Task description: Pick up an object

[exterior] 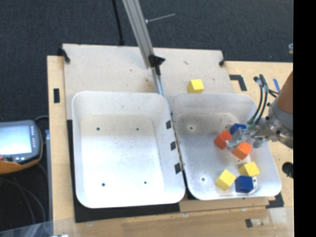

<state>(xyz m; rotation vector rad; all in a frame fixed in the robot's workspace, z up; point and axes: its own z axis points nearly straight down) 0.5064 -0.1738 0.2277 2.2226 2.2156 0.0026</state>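
claw reaching into the right bin, nothing lifted yet

the grey arm is leaning in from the worktop's right edge, its claw (248, 138) hanging low over the right bin (207, 105) near that bin's right wall, just beside an orange block (241, 150), a blue block (238, 129) and a second orange block (222, 139); whether the claw is apart, together or clamped on anything cannot be told, as the cluster is crowding it. two yellow blocks (225, 179) (250, 169) and another blue block (244, 183) are lying toward the bin's near right corner, and a stray yellow block (195, 86) is sitting on the worktop beyond the bin's far rim. judging by this, the approach is looking done, while the grasp and lift are looking still to come. the left bin (123, 147) is sitting alongside.
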